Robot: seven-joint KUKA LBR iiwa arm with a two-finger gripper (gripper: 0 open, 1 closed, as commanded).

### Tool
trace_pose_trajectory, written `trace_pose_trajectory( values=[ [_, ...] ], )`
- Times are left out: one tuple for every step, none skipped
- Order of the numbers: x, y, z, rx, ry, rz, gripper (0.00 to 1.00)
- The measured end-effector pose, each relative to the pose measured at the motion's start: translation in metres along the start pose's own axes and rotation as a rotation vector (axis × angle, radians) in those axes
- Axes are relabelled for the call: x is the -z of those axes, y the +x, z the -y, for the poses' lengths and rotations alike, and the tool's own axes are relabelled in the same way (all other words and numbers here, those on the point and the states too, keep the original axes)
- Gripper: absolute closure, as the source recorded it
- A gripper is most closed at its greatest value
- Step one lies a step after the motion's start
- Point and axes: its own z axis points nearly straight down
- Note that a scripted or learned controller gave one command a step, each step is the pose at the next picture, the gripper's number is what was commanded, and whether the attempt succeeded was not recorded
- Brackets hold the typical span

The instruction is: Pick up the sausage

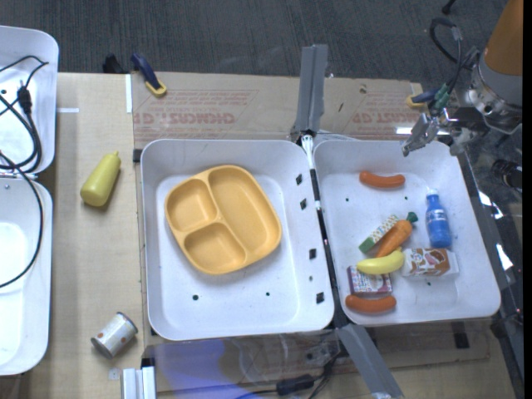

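The claw (422, 133) hangs over the far right corner of the right bin (477, 304), its two thin fingers parted with nothing between them. Behind it the wrist block and the orange band rise toward the upper right, so the arm (497, 73) leans in at a slant from that side, with dark cables looping above it.

Nearest the claw, just below and a little left of it, a sausage (382, 180) lies flat on the bin floor, apart from the fingers. Further down from the claw and slightly right stands a blue bottle (437, 220); beside that, a carrot (394, 238) rests at an angle against a small green packet (376, 234). Lower again lie a banana (381, 263), a brown carton (430, 263) and a small red-and-white box (369, 282). A second sausage (371, 303) sits at the near edge of the bin, well apart from the claw.

Far to the claw's left, the left bin (162, 304) holds a yellow divided plate (222, 218). Beyond it on the bench lie a yellow squeeze bottle (100, 179) and a small can (114, 333).
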Motion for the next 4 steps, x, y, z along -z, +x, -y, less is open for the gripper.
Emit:
trace_pose_trajectory(
  values=[
    [-0.022, -0.061, -0.038, -0.244, -0.001, 0.002, 0.00],
    [-0.183, -0.045, -0.040, -0.226, -0.004, 0.000, 0.00],
    [-0.183, -0.045, -0.040, -0.225, -0.004, 0.001, 0.00],
    [-0.184, -0.030, -0.013, -0.165, -0.001, 0.000, 0.00]
  ],
)
